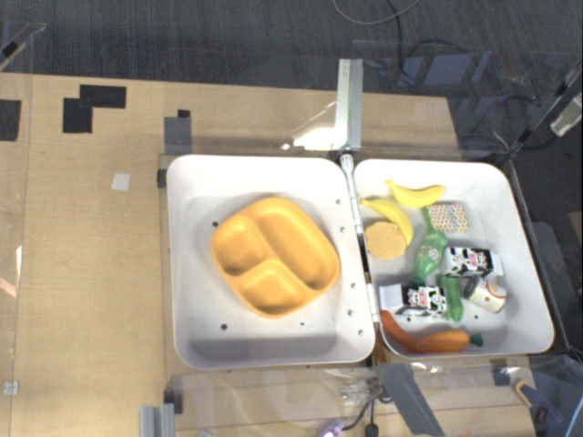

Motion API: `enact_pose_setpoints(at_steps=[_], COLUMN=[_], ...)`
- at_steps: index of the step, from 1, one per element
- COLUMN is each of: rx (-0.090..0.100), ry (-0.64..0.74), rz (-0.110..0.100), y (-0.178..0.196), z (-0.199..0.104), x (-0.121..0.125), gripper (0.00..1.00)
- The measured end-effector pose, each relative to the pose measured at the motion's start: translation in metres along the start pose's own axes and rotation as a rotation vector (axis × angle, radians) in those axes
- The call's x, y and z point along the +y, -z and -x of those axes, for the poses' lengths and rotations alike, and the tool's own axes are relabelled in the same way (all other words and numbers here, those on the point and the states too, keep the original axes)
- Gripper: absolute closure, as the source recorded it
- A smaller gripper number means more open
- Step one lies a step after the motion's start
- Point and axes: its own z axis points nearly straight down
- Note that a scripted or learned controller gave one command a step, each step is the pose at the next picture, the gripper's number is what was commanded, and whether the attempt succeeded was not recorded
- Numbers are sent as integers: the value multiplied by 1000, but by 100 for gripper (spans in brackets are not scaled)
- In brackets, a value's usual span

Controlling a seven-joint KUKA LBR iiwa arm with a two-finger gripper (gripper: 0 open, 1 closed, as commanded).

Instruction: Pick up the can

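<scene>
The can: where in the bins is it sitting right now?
The can lies on its side in the right bin, toward the lower right of the object pile, just below a black-and-white carton and above the carrot.

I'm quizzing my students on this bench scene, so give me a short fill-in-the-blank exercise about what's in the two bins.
1. The yellow divided tray lies in the ____ bin.
2. The two bananas lie in the ____ bin.
3. The carrot lies along that bin's ____ edge.

Missing words: left; right; near
</scene>
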Motion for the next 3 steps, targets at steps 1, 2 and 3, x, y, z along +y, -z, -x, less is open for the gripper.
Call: enact_pose_setpoints(at_steps=[1, 2, 3], rx=[0, -8, -8], ry=[0, 4, 4], rz=[0, 6, 6], y=[0, 13, 13], z=[0, 0, 0], x=[0, 2, 2], gripper=[0, 100, 0])
